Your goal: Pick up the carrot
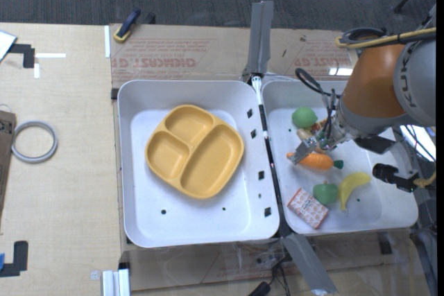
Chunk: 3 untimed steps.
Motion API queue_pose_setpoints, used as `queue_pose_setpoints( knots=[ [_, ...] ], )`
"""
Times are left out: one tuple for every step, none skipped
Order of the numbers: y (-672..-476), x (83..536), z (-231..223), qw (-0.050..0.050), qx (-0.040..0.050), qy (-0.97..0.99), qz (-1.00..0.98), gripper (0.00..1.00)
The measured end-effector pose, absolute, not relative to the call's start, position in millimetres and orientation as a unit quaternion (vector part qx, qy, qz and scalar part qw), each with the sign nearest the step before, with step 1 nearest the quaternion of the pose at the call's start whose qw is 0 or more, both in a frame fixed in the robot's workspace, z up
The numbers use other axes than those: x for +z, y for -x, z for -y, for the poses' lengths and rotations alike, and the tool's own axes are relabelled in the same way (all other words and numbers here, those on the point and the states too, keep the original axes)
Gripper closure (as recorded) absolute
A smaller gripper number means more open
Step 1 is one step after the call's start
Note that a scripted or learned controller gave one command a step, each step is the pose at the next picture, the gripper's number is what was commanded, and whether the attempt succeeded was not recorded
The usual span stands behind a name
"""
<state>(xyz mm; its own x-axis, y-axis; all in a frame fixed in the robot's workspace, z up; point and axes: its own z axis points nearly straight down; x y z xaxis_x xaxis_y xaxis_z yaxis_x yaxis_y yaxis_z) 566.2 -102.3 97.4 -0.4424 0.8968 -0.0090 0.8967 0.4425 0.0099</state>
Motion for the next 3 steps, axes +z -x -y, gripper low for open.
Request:
queue_pose_setpoints(
  knots=[
    [-556.9, 97.1, 105.7, 0.008, 0.0008, -0.435, -0.9, 0.0],
    [-559.1, 106.3, 107.3, 0.011, 0.0014, -0.437, -0.9, 1.0],
    [-559.3, 113.0, 107.9, 0.01, 0.0012, -0.438, -0.899, 1.0]
  ],
)
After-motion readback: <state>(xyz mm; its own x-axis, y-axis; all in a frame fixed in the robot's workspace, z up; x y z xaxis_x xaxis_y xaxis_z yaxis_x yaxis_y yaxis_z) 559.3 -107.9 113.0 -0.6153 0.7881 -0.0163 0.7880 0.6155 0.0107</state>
